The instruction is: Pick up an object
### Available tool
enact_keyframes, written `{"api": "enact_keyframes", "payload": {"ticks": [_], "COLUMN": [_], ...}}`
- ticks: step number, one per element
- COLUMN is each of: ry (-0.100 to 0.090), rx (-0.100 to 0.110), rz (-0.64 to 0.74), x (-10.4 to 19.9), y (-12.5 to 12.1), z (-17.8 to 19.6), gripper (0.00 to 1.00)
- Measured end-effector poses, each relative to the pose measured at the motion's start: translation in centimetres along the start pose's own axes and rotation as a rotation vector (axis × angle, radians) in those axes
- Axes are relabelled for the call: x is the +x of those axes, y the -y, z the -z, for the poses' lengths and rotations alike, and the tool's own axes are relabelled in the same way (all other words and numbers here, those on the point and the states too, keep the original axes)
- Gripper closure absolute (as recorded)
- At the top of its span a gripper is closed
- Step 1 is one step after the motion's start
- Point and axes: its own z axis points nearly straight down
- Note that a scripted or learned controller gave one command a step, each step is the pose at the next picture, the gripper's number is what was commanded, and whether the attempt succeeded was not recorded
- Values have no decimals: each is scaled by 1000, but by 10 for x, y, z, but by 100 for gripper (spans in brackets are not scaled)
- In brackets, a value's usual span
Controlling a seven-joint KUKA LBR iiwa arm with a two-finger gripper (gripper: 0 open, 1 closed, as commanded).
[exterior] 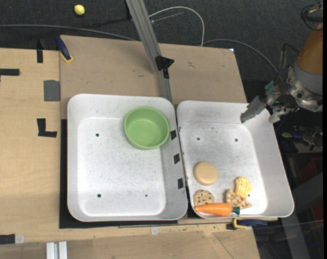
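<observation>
The right bin holds several small items near its front edge: a round tan bun, a chocolate-chip cookie, an orange carrot and a yellow corn piece with a small tan snack beside it. A green bowl sits upright at the back of the left bin. My gripper hovers over the back right corner of the right bin, well apart from all the items, with nothing seen in it.
A grey metal pole slants in from the top to the gap between the bins. Cables run over the brown board behind the bins. A small yellow ball lies on the dark floor at the far back left.
</observation>
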Motion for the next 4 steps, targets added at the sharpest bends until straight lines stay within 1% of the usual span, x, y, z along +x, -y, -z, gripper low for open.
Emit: {"api": "enact_keyframes", "payload": {"ticks": [1, 2, 3, 4], "ry": [0, 0, 0, -1], "rx": [0, 5, 6, 8], "rz": [0, 0, -1, 0], "x": [0, 6, 7, 16], "y": [0, -6, 3, 6], "z": [0, -48, -95, -156], "gripper": [0, 0, 0, 0]}}
